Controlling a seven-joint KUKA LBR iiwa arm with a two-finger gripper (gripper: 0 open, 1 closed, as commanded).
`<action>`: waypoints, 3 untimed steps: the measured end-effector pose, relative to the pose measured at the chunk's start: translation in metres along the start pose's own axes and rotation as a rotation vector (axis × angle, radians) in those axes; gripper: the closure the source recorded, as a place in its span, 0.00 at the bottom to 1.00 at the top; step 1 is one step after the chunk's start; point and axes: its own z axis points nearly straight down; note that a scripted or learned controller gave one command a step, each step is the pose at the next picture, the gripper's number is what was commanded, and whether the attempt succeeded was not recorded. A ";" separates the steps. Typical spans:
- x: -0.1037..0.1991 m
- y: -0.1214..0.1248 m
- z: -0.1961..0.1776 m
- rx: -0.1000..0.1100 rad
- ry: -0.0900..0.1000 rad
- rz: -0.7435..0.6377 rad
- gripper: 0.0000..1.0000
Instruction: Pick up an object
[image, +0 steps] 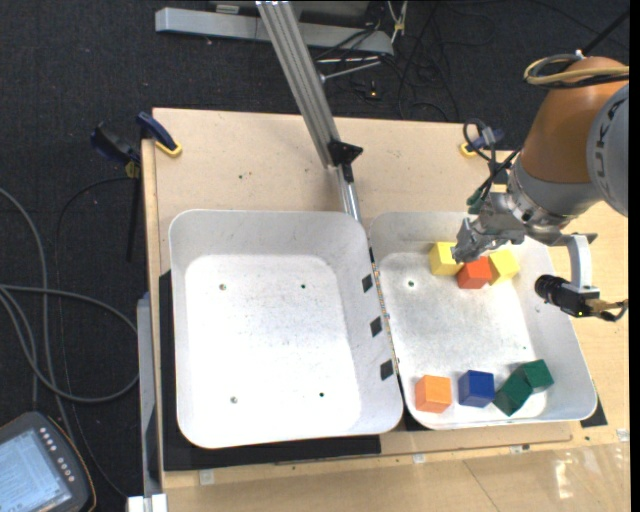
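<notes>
I count two white bins (270, 225) (560, 345) on the bench. In the right one I see seven blocks: two yellow (443, 260) (505, 263), two orange (477, 273) (433, 393), one blue (477, 388), two green (537, 374) (513, 395)

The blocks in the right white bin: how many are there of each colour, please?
Yellow blocks: 2, yellow block beside the gripper and yellow block at the far side
Red-orange block: 1
Orange block: 1
Blue block: 1
Green blocks: 2, and
Total: 7
</notes>
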 end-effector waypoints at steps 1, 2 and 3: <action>0.000 0.001 -0.035 0.001 0.000 0.000 1.00; 0.050 -0.001 -0.024 0.008 0.003 -0.004 1.00; 0.105 0.013 -0.029 0.004 0.004 -0.006 1.00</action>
